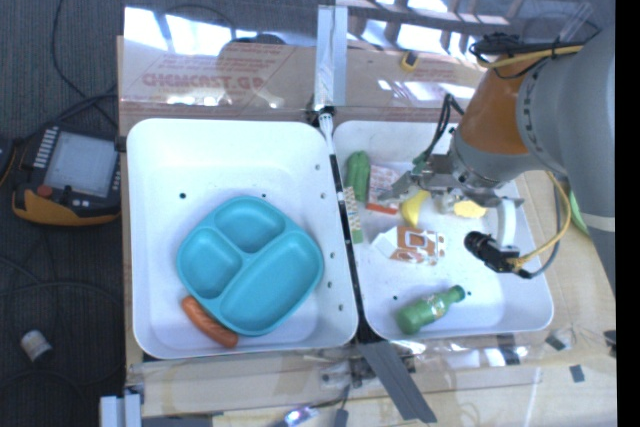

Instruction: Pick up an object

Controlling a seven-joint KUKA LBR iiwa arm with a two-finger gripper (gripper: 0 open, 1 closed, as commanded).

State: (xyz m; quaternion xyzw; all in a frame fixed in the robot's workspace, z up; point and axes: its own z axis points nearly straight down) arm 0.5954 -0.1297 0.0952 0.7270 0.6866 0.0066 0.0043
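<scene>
A grey robot arm with an orange band reaches from the right over the right bin (535,310), its gripper (432,187) low near the bin's far edge, just above a yellow object (413,208); whether it is open or closed cannot be told. A green bottle (430,308) lies near this bin's near edge, a green cucumber-like piece (356,173) along its left wall. The left bin (160,150) holds a blue divided plate (250,262) and an orange sausage (208,321) at its near-left corner.

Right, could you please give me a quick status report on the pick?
Tool low over right bin. Yellow item just beneath it. Cucumber and carton crowd it.
</scene>
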